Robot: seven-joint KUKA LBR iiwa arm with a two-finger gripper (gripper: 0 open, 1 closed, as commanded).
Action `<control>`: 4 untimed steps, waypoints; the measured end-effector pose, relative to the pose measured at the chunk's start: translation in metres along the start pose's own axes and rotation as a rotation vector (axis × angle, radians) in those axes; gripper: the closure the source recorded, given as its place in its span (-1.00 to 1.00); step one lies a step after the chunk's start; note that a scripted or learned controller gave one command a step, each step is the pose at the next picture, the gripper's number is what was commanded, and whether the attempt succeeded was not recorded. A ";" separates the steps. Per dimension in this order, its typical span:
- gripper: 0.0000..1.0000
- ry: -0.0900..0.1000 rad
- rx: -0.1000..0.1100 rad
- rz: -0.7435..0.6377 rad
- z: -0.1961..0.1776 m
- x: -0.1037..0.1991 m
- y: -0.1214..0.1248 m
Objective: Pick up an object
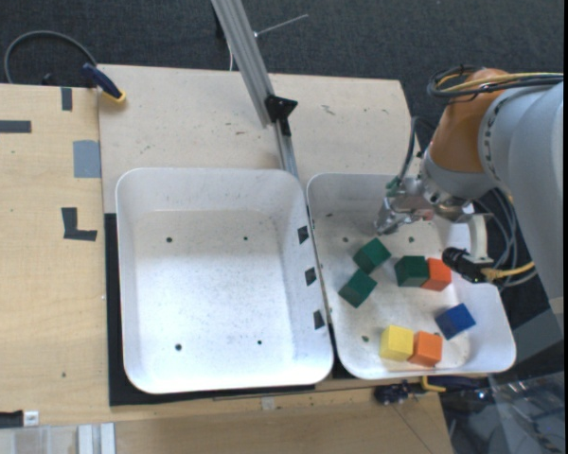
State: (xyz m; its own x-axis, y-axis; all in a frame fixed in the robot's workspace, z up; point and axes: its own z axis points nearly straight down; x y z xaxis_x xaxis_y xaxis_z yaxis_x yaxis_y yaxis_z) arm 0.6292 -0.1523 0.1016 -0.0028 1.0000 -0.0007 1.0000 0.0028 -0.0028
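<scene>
**Claw over right bin, nothing held**

I see the claw [394, 218] low at the right bin's [488, 356] back edge. Can't tell its state. Blocks in the bin: three green, nearest one [371, 253] just below it, two orange, yellow, blue.

Two shallow white bins: left bin [133, 253], right bin [346, 197]. Seven blocks lie in the right bin: three green [371, 253] [358, 288] [411, 270], two orange [437, 274] [426, 348], one blue [454, 320], one yellow [396, 342].
</scene>
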 end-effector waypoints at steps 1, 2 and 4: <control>1.00 -0.001 -0.008 0.001 -0.064 -0.001 0.002; 1.00 0.000 -0.007 0.001 -0.109 -0.001 0.003; 1.00 0.003 -0.003 -0.005 -0.131 0.109 -0.002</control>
State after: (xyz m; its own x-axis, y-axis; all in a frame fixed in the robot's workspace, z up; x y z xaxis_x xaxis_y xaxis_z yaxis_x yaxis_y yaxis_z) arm 0.6275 -0.0435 0.2325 -0.0077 1.0000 0.0025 1.0000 0.0077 0.0002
